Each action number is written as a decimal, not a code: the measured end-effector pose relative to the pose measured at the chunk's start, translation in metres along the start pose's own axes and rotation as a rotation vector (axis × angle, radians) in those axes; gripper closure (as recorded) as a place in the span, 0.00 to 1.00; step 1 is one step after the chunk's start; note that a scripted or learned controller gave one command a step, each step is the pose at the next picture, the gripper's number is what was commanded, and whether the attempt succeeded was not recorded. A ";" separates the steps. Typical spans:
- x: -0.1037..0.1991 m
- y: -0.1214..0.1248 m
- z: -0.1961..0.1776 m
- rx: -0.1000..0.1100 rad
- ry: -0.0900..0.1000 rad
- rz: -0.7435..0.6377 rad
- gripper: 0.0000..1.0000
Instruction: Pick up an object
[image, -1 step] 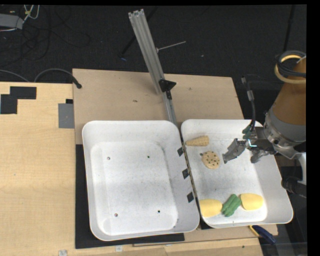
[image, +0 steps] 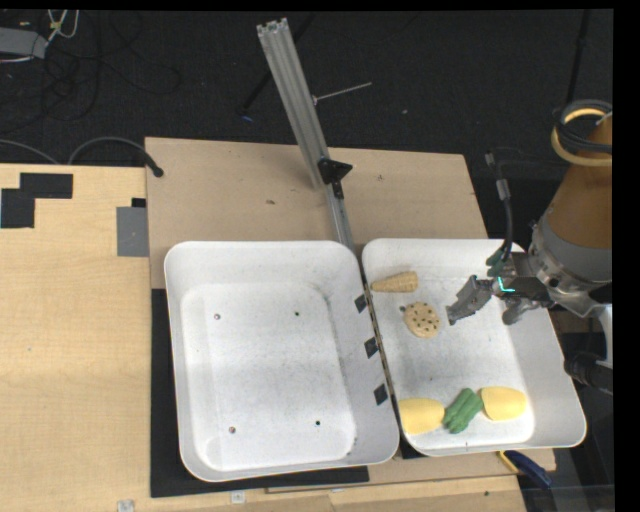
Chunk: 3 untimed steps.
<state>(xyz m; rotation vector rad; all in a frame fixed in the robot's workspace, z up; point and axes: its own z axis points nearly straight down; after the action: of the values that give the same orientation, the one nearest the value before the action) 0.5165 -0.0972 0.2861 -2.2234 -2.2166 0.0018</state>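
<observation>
Lower right of the frame, at the near end of the right bin (image: 560, 425): yellow piece (image: 421, 415), green piece (image: 462, 410) and a second yellow piece (image: 505, 403) sat in a row, green one touching both neighbours. Further up the same bin, a speckled cookie-like disc (image: 422, 320), and beyond it a tan cone (image: 394, 283) by the divider. Gripper (image: 490, 303) hung over the bin's right-middle, fingers spread apart, nothing between them, well apart from every item. Left bin (image: 185, 300) had no objects I could see. Looked like the approach step, no grasp yet. The disc was the closest candidate; next move, as I judged it, needed a shift left over it, then a descent and close.
</observation>
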 end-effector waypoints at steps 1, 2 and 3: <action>0.000 0.009 0.058 0.007 0.001 -0.003 0.00; -0.008 0.014 0.112 0.006 0.001 -0.002 0.00; -0.012 0.019 0.172 0.007 0.001 -0.002 0.00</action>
<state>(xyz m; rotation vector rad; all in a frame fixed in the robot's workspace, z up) 0.5352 -0.1089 0.1144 -2.2165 -2.2148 0.0083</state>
